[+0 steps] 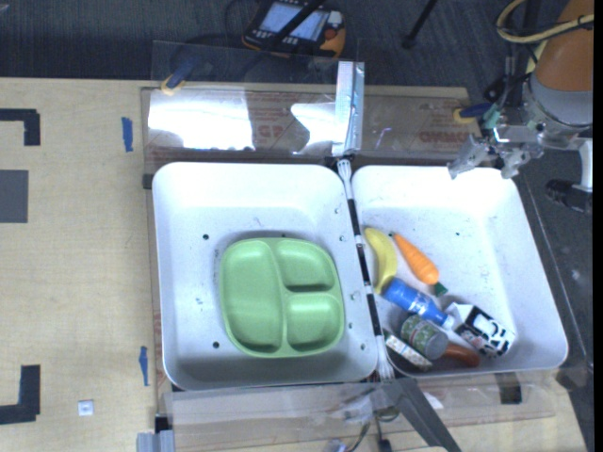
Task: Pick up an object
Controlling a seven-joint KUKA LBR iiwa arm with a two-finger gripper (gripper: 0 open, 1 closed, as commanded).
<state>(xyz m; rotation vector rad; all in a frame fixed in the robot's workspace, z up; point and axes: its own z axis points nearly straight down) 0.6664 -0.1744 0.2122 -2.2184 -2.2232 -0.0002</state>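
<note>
The right bin (490, 224) holds a pile of small objects at its near left: a yellow banana (382, 257), an orange carrot (416, 259), a blue bottle (413, 299), a dark can (422, 337), a white and black toy (487, 330) and a red piece (462, 354). My gripper (488, 162) hangs over the far right corner of that bin, well away from the pile. It is open, with nothing between its fingers.
A green divided plate (281, 295) lies in the left bin (188, 205). A clear upright panel (348, 102) stands behind the wall between the bins. A handheld controller (292, 24) and cables lie beyond the bench.
</note>
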